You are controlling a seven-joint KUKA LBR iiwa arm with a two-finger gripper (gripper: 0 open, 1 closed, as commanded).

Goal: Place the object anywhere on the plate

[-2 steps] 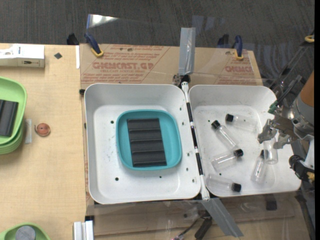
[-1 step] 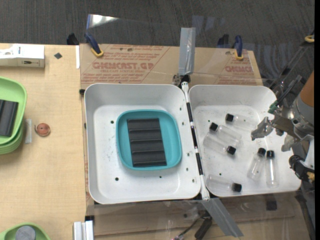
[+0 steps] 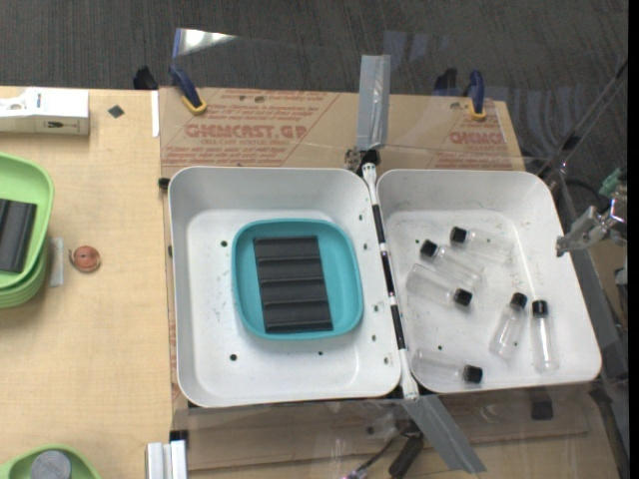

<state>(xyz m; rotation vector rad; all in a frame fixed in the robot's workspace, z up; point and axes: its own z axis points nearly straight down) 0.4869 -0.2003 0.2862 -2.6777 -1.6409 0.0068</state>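
Right bin (image 3: 559,218), vials (image 3: 542,332) pointing variously

I see the teal plate (image 3: 344,267), square with rounded corners, sitting flat in the middle of the left bin (image 3: 200,297) with a dark ribbed insert (image 3: 292,284) on it. In the right bin (image 3: 559,267), several clear vials with black caps (image 3: 509,324) lie scattered on their sides.

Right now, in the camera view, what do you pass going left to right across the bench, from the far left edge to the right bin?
Green tray → small orange disc → left bin holding the teal plate → right bin with clear black-capped vials → claw at the right bin's edge.
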